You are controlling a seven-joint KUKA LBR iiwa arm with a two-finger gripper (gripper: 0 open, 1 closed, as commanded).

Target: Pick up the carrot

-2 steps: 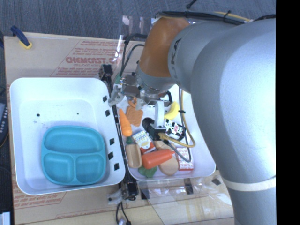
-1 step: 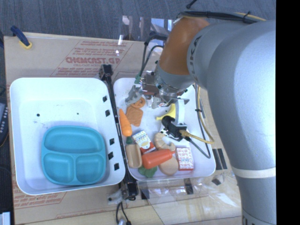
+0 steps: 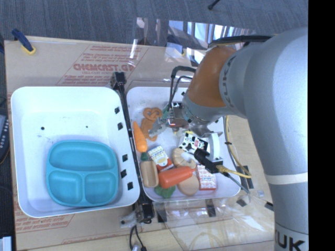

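A slim orange carrot [image 3: 140, 136] lies along the left wall of the right bin [image 3: 230, 190], pointing toward the back. A thicker orange-red piece with green at its end [image 3: 175, 176] lies near that bin's front. My gripper [image 3: 161, 122] hangs low over the back of the right bin, beside a brown pretzel [image 3: 152, 114] and just right of the carrot's upper end. The orange-banded wrist hides what lies under it.
Several toy foods crowd the right bin: a black-and-white spotted carton [image 3: 191, 140], a bread roll [image 3: 148, 172], a small sandwich piece [image 3: 157, 154] and a red-printed packet [image 3: 206, 178]. The left bin [image 3: 31, 103] holds a blue divided plate [image 3: 82, 172].
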